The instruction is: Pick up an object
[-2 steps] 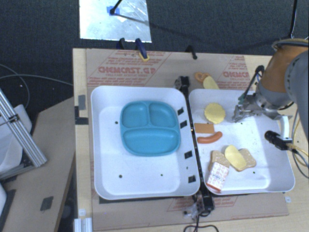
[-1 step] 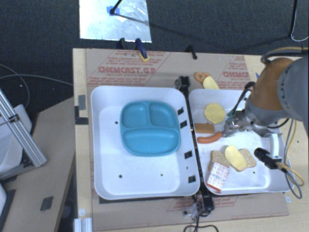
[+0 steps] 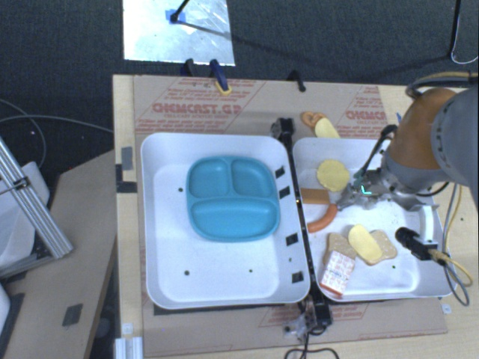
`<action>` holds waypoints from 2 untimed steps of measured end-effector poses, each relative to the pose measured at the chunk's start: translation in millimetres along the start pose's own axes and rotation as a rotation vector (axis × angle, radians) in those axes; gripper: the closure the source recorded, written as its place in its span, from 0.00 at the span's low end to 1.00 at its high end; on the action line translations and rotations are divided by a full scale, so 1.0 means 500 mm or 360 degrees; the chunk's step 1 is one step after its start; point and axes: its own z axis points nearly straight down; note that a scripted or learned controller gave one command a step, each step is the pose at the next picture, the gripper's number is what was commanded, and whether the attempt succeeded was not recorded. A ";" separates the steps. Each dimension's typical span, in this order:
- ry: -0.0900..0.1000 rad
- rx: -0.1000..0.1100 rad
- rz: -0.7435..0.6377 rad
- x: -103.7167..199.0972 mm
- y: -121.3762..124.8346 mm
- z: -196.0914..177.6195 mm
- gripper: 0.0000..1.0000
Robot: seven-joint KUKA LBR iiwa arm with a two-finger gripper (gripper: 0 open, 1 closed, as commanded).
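Arm (image 3: 430,137) bent low from right | hand (image 3: 358,191) (near sausage (image 3: 322,218)) in right bin (image 3: 389,286)

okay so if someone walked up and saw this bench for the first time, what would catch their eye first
Probably the blue divided plate, alone in the middle of the left bin. Next, the grey and orange arm reaching in from the right, its gripper low over the right bin among scattered toy food: a sausage beside it and a yellow piece just above.

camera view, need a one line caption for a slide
KUKA arm's gripper low in the right bin among toy food, near a sausage; blue divided plate in left bin.
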 end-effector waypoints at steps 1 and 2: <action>-0.0003 0.0003 0.0011 -0.098 -0.050 0.000 0.00; 0.0000 -0.0013 -0.0009 -0.033 0.123 -0.003 0.00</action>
